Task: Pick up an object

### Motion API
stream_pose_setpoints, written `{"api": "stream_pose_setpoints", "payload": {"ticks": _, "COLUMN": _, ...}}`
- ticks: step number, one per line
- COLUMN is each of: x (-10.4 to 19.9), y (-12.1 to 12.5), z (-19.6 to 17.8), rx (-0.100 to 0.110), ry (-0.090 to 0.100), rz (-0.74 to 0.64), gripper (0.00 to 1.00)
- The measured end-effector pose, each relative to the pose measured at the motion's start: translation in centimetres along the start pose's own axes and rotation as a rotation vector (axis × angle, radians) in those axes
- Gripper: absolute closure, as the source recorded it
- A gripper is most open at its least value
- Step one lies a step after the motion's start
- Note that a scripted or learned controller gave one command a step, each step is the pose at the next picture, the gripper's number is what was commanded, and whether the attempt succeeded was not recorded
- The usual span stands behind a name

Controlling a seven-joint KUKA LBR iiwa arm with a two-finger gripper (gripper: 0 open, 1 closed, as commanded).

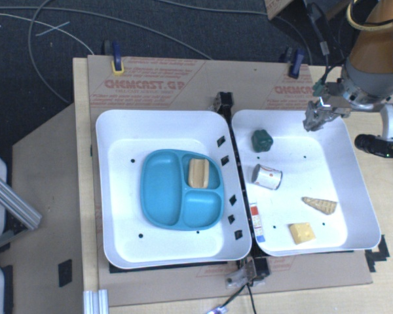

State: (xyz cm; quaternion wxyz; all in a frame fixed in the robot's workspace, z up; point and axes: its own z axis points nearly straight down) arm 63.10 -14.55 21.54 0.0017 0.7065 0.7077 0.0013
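End effector [316,120] hangs over the right bin's [354,175] far rim, grip state unreadable, nothing seen held; nearest target, the dark green lump [262,140], lies toward eight o'clock.

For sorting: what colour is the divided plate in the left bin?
Light blue plate, clearest in the camera view.

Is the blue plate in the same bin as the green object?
No: the blue plate lies in the left bin, while the green object sits in the right bin.
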Motion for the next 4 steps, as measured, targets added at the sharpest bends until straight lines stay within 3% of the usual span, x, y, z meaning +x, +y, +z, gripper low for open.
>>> {"api": "stream_pose_setpoints", "payload": {"ticks": 4, "x": 20.5, "y": -8.9, "z": -1.6, "rx": 0.008, "ry": 0.004, "rz": -0.004, "gripper": 1.00}}
